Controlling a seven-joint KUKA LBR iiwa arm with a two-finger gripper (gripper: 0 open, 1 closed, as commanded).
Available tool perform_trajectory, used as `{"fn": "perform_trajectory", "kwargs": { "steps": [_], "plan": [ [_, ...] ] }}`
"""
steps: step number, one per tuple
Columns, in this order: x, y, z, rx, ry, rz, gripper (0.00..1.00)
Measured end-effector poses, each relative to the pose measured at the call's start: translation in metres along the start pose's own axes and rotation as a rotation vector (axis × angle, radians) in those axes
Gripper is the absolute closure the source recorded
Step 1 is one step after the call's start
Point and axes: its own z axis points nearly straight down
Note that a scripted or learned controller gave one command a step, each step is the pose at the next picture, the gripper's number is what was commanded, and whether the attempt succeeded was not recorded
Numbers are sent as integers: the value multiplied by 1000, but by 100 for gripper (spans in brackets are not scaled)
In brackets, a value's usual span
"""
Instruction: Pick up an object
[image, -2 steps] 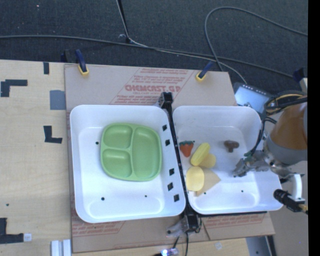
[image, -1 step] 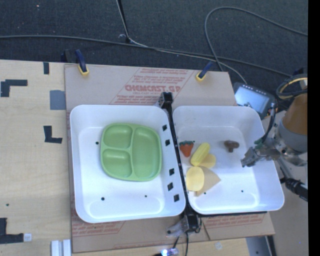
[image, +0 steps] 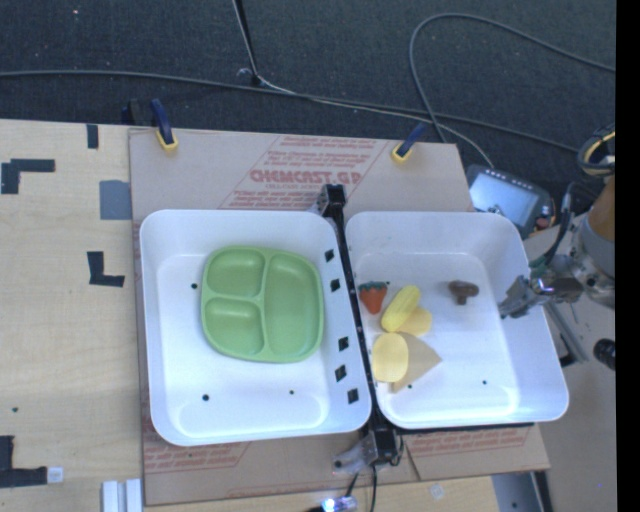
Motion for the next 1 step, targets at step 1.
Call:
{"fn": "perform_trajectory", "kwargs": {
  "steps": [1],
  "plan": [
    [0,1,-46,0,0,0,100]
  ]
}}
